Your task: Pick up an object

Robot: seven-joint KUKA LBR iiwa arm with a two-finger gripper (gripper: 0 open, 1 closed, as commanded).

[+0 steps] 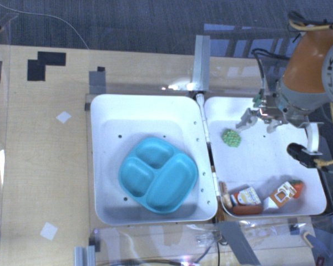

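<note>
the gripper (260,121) hangs over the back part of the right bin (266,154), its two grey fingers spread wide, one reaching left and one right, with nothing between them. above it sits the grey wrist with its orange band, and dark cables loop around the arm (311,65) at the right side of the view.

just below and left of the left finger lies a small green ball (231,138), bumpy in look, on the bin floor. it sits near the fingertip but apart from it, untouched.

along the front wall of the same bin lie more things: a small carton (248,195) with orange and white print, resting by a reddish sausage-like piece (245,209) in the front left corner, and a second orange and white carton (284,193) toward the front right, tilted.

the left bin (108,148) holds a blue plate (158,174) with three compartments, lying a little askew near the middle and front of the bin. the two bins stand side by side, their rims touching along the middle.

the bench (39,165) is pale wood with a few black marks at its back left.
</note>
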